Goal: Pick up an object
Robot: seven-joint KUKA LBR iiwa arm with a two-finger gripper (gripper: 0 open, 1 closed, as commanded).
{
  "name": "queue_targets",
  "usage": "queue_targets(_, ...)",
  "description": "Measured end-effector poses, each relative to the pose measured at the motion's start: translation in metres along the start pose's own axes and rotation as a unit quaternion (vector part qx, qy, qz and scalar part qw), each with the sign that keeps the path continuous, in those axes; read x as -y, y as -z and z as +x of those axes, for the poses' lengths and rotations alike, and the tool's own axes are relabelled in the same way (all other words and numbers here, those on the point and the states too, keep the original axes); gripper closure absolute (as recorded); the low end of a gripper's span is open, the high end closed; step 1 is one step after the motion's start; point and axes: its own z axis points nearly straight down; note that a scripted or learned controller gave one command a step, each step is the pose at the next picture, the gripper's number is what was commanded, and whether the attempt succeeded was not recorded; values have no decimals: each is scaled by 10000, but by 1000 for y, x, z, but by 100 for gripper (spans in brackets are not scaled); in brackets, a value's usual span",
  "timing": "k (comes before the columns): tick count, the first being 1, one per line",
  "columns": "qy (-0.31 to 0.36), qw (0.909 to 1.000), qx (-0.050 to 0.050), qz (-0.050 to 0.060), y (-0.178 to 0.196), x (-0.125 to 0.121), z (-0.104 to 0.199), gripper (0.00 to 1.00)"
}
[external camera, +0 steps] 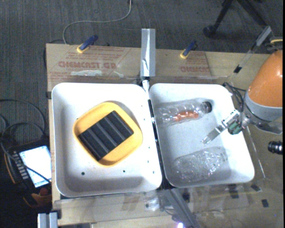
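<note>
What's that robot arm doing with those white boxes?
The robot arm reaches in from the right, and its gripper hangs over the right bin. It wants to pick something up but holds nothing yet. A clear bottle lies at the back of that bin, and a crinkly clear bag lies at the front. The gripper is between them, touching neither as far as I can see. The left bin has a yellow and black pad.

clear plastic bottle [185, 112], seemingly crinkled film bag [200, 162]
</note>
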Motion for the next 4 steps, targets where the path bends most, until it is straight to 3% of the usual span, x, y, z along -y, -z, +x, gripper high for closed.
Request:
queue_targets(1, 257, 9997, -5, 2, 13, -63, -8, 0)
queue_targets(2, -618, 9981, -4, 13, -20, -154, -28, 0)
queue_targets(3, -95, 10000, 16, 12, 90, -131, -32, 0)
queue_targets(4, 78, 9999, 94, -73, -40, -128, -4, 0)
